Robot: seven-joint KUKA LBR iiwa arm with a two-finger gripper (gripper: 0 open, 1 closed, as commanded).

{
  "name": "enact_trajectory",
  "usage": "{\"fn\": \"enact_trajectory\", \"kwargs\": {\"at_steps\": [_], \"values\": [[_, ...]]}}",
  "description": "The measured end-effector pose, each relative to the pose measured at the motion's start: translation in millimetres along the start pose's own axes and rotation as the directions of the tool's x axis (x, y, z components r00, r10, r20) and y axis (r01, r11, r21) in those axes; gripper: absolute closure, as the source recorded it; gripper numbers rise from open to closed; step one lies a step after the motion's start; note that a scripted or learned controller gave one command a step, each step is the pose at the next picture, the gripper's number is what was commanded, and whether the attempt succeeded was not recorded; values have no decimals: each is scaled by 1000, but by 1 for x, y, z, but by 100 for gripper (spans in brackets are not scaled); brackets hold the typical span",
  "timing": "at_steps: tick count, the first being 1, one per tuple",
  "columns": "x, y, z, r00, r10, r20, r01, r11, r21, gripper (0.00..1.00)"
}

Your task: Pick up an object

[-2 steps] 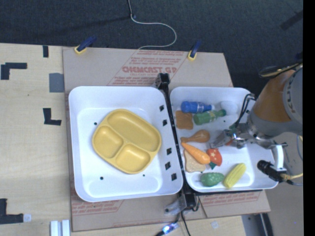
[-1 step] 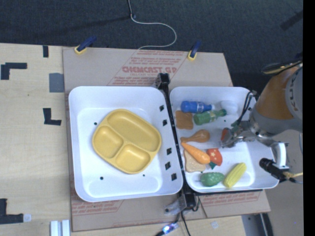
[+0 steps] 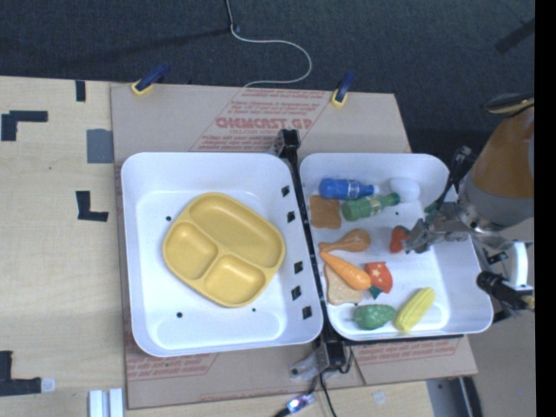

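I am watching the arm reaching in from the right, its gripper sitting low over the right bin beside a small red piece at its tip, and I cannot tell how wide it is standing or whether it is gripping anything. Left of it the carrot is lying with its long axis slanting from far-left to near-right, and the yellow tray is resting in the left bin.
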State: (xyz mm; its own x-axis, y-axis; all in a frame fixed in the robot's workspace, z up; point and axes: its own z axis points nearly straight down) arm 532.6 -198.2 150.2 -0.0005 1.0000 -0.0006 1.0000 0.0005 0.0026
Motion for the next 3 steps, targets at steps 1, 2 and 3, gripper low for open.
{"fn": "enact_trajectory", "kwargs": {"at_steps": [1, 2, 3], "values": [[5, 7, -45, 1000, -2, 0, 2, 1000, -1, 100], [5, 8, -76, 1000, -1, 0, 1, 1000, 1, 100], [43, 38, -65, 1000, -4, -1, 4, 1000, 4, 100]]}}
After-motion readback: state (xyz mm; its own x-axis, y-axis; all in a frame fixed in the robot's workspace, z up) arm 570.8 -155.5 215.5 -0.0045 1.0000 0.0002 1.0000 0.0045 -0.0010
